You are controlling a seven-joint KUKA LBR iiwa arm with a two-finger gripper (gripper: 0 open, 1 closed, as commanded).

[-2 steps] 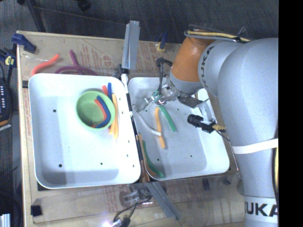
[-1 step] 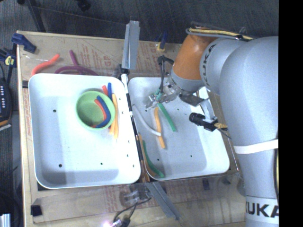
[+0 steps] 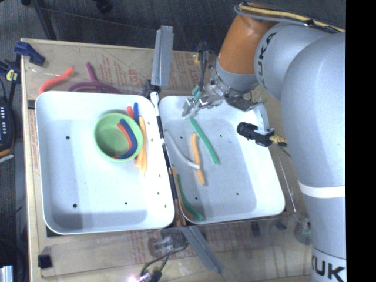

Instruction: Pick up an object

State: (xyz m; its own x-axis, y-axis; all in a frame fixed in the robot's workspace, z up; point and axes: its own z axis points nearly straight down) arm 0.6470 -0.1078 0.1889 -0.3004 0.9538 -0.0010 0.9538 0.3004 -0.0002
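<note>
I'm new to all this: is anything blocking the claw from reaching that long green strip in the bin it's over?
Nothing visible does. The gripper sits right at the upper end of the green strip in the right bin. The orange strip and white strip lie beside it, further down.

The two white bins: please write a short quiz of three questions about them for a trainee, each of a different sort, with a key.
1. True or false: the green bowl lies in the right bin.
2. Which thing lies nearest to the tool? A) the green strip B) the green bowl C) the red strip on the bench
3. Fill in the missing word: the orange strip lies in the ____ bin.

Key
1. False. The bowl lies in the left bin.
2. A. The upper end of the green strip lies just under the tool, at the far edge of the right bin.
3. Right.
</note>
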